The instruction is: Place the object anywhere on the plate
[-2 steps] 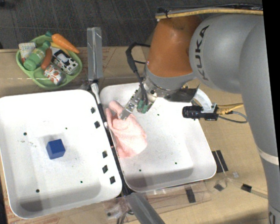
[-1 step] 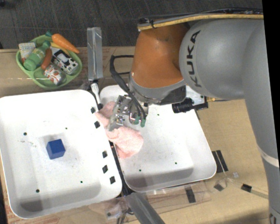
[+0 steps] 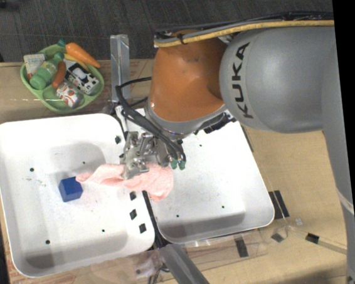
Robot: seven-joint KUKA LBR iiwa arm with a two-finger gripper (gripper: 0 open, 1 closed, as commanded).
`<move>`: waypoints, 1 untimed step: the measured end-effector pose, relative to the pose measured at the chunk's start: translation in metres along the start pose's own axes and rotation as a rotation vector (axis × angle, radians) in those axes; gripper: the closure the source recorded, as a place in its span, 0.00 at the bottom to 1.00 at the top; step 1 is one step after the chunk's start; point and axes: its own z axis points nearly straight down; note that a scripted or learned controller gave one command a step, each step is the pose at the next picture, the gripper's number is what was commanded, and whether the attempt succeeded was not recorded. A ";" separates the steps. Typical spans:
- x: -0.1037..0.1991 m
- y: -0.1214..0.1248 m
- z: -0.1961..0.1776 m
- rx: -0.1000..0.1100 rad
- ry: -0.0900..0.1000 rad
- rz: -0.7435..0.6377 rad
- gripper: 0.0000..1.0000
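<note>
A blue cube rests on the floor of the left bin, left of centre. A pink, floppy-looking plate lies across the rims where the two bins meet, one end reaching into the left bin toward the cube. My gripper hangs directly over the pink plate's middle, at the divide between the bins, and covers part of it. The cube sits well to the gripper's left, apart from it. The large grey and orange arm hides the far part of the right bin.
A green bowl holding a toy carrot and other small items stands on the bench behind the left bin. Black tape marks and a grey bracket lie along the bench's front edge.
</note>
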 end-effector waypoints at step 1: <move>0.016 0.058 -0.004 0.000 0.001 -0.002 1.00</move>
